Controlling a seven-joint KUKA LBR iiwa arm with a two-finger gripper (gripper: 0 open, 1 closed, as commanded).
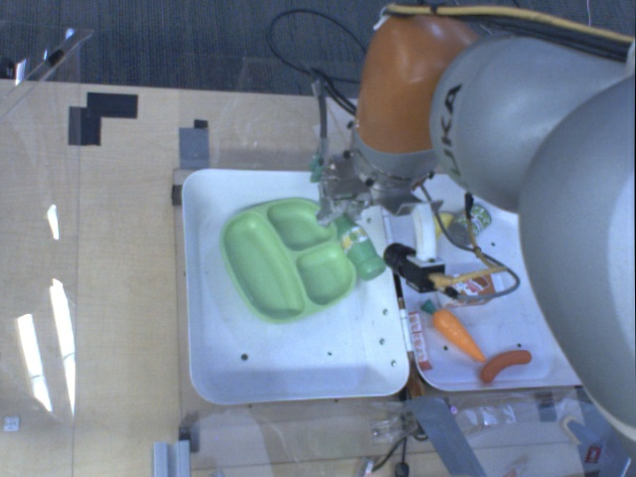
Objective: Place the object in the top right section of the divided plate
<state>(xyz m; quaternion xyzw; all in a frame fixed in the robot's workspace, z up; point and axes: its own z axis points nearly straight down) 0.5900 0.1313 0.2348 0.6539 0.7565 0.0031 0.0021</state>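
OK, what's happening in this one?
The arm has reached over the left bin, its end effector at the right edge of the green divided plate. A small green bottle sits right at the fingertips, over the plate's rim and not yet in any section; whether it is gripped is unclear. A carrot and sausage lie in the right bin.

A carrot (458,332) and a sausage (505,364) lie near each other in the right bin (497,378).
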